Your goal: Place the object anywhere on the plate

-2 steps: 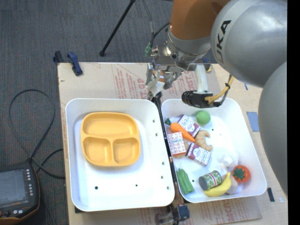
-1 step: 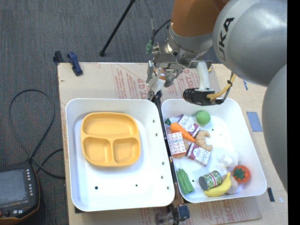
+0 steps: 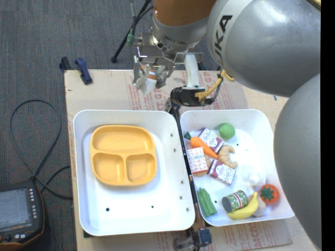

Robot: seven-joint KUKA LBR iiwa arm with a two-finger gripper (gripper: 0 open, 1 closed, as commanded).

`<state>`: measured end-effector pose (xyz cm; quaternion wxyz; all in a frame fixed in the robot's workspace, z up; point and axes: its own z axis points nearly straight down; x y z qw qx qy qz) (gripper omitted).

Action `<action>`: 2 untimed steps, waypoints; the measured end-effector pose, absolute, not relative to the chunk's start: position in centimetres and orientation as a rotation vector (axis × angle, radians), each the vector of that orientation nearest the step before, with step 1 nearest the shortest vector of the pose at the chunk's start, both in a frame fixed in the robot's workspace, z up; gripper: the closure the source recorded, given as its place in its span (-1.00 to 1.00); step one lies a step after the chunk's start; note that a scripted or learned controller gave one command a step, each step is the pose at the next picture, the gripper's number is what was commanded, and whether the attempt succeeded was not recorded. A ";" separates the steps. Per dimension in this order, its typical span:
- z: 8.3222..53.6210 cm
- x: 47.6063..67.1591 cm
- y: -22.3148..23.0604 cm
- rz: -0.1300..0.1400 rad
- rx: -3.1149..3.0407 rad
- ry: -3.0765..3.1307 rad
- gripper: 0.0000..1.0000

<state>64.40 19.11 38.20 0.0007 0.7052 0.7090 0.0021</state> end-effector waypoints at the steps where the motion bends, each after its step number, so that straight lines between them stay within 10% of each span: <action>1: 31.5 64.3 24.5 -0.003 2.218 2.227 1.00; 2: 32.6 64.4 24.5 0.002 2.211 2.231 1.00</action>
